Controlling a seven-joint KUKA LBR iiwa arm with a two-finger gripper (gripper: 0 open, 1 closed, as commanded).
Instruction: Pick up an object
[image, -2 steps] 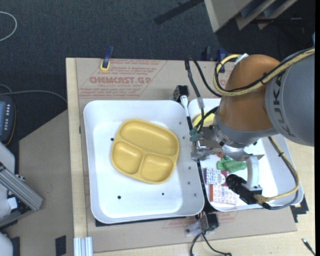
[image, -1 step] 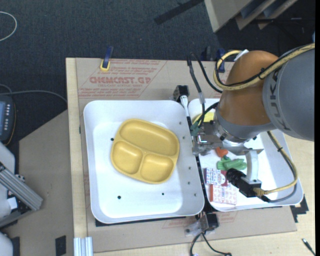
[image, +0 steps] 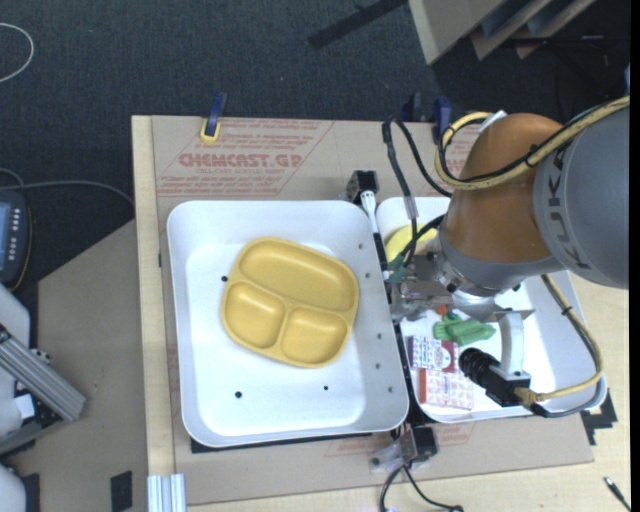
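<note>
Arm is reaching in from the right of the camera view and hanging over the right bin. Its orange band and grey wrist are covering most of that bin's upper half. Gripper is sitting low at the bin's left side, just beside the wall next to the left bin. The wrist is hiding most of it, so whether it is spread, pressed together or pinching anything cannot be told.

Pickable things are lying in both bins. Green object is lying in the right bin just below the gripper, close to it; contact cannot be told. Red-and-white packet is lying flat below the green object, near the bin's lower left corner. Yellow piece is peeking out from under the wrist at the bin's upper left, mostly hidden.

Yellow divided tray is lying flat in the middle of the left bin, tilted a bit clockwise, three compartments facing up, well apart from the gripper.

Both bins are sitting side by side on the desk, which is carrying a cardboard sheet with red print. Blue-and-yellow clamp is gripping the desk's far edge.
</note>
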